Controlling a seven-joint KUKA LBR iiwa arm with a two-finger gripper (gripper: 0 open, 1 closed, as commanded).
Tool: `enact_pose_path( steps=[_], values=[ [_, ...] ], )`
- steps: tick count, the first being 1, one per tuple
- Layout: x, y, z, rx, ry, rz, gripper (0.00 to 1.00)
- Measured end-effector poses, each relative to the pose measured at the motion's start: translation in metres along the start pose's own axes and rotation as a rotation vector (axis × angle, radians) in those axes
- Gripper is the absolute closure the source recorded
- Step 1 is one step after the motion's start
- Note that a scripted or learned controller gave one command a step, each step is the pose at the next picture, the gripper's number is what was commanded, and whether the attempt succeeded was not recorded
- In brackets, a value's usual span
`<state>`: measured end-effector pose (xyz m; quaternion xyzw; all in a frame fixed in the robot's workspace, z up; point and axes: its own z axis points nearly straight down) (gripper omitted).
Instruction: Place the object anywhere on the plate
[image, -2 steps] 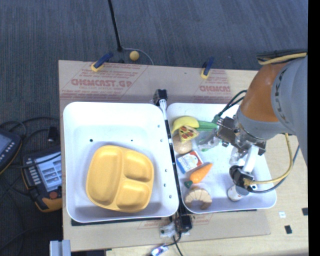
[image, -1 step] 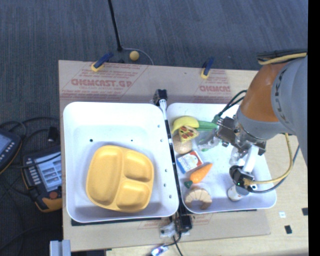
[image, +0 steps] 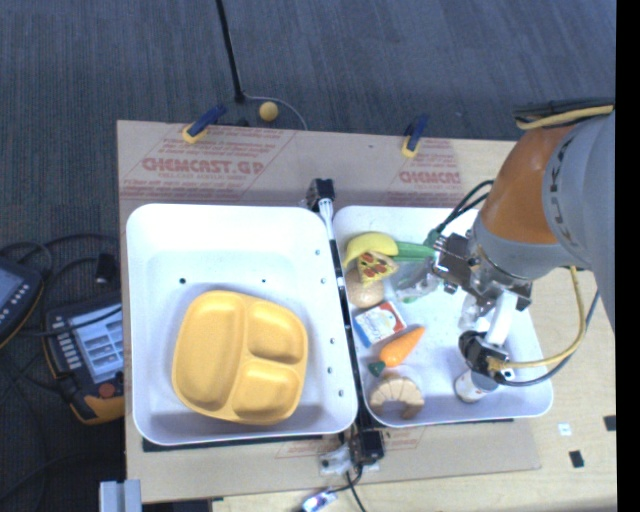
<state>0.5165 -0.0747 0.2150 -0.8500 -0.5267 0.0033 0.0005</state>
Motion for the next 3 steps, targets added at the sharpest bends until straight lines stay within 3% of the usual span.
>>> enact_pose_path(
  steps=[3],
  values=[
    [0.0000,0.0000,0.0000,0.000,0.000,0.000,0.00]
  ],
)
